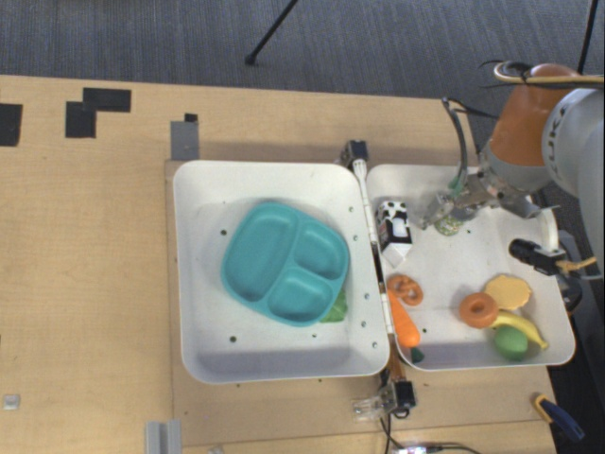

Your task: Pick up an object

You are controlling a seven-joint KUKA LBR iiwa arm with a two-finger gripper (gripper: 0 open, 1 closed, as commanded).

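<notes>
My gripper (450, 212) hangs low over the back of the right bin (473, 357), over bare floor with no object seen in it. A black-and-white toy (393, 223) lies just to its left by the bin's dividing wall. Nearer the front lie a pretzel (406, 290) and a carrot (405, 327) along the left wall. At the front right sit an orange donut (478, 309), a yellow piece (511, 291), a banana (523, 330) and a green fruit (511, 344).
The left bin (198, 348) holds a teal divided plate (286, 263) with a green item (335, 311) poking out from under its front right corner. The arm's orange band (518, 126) rises at the right.
</notes>
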